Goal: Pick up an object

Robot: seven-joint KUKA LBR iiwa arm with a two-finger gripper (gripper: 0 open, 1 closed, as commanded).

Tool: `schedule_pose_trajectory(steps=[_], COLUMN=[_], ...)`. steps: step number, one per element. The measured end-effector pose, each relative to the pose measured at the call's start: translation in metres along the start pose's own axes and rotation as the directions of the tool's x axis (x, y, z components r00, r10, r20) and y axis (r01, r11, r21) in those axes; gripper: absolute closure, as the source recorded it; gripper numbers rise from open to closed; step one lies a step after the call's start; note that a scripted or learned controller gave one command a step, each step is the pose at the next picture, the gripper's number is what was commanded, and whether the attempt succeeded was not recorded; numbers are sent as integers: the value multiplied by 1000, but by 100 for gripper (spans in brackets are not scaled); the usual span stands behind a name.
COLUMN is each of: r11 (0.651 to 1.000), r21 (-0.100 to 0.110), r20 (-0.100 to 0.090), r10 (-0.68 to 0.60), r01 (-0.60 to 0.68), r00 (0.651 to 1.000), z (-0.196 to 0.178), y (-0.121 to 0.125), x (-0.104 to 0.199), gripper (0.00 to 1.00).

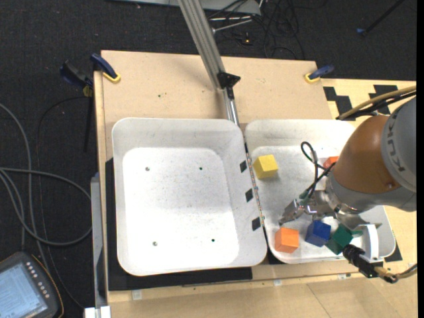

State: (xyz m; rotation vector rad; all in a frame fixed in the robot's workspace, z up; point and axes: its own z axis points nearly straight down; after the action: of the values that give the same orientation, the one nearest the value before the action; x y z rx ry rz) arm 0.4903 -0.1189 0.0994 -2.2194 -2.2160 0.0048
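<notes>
So the left bin (175,194) is just bare white plastic with dark speckles, sitting on the tan bench (165,85); a grey metal pole (202,35) slants down from the top and ends roughly where the left bin meets the right bin (278,134). Using the right bin as the landmark: a yellow block (266,165) sits in its upper left part, well apart from the rest; an orange block (287,239) lies near its front left corner; a blue block (318,232) is just right of that, with a green block (340,238) touching or nearly touching the blue one. The gripper (296,211) hangs over the middle of the right bin, above the orange block and left of the blue one; nothing sits between its fingers, and honestly I can't tell if they're spread or closed.
</notes>
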Motion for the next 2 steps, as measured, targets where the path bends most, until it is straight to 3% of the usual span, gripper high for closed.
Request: schedule_pose_trajectory(steps=[1,2], r11=[1000,1000], r21=[-7,-13], r20=[1,4], r10=[0,-4], r01=[0,4], r00=[1000,1000], z=[-13,-74], y=[2,7], x=[0,-6], gripper=[100,100])
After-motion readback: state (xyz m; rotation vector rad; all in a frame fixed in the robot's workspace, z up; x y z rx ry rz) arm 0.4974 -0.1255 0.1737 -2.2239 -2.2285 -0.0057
